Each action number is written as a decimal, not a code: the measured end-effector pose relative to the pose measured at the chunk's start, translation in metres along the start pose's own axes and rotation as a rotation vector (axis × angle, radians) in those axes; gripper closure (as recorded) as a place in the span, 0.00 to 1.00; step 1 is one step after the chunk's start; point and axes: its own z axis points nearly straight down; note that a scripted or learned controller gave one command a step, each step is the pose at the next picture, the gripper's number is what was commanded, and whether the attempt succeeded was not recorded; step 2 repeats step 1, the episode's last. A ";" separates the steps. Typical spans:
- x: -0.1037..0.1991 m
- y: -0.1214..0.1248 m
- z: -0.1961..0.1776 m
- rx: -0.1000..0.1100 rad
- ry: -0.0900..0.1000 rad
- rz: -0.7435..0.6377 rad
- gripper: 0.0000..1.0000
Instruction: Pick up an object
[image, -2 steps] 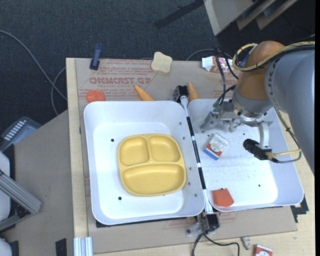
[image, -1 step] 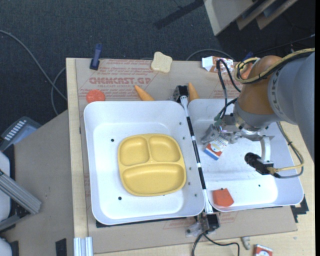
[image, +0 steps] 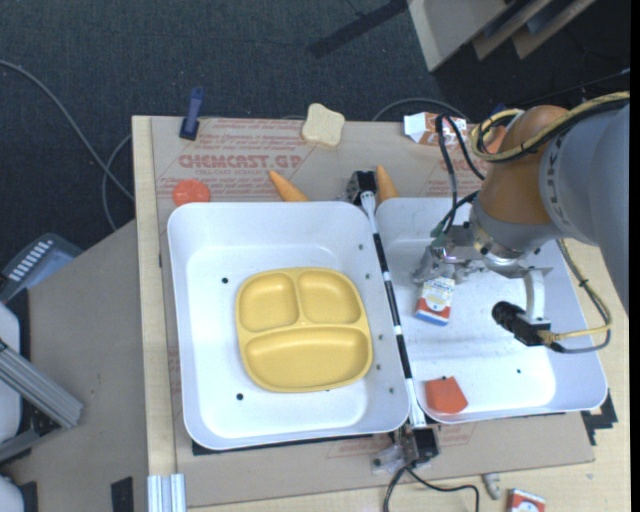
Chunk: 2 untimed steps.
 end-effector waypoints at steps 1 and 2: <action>0.079 -0.042 -0.090 -0.001 0.000 -0.003 1.00; 0.079 -0.042 -0.090 -0.001 0.000 -0.003 1.00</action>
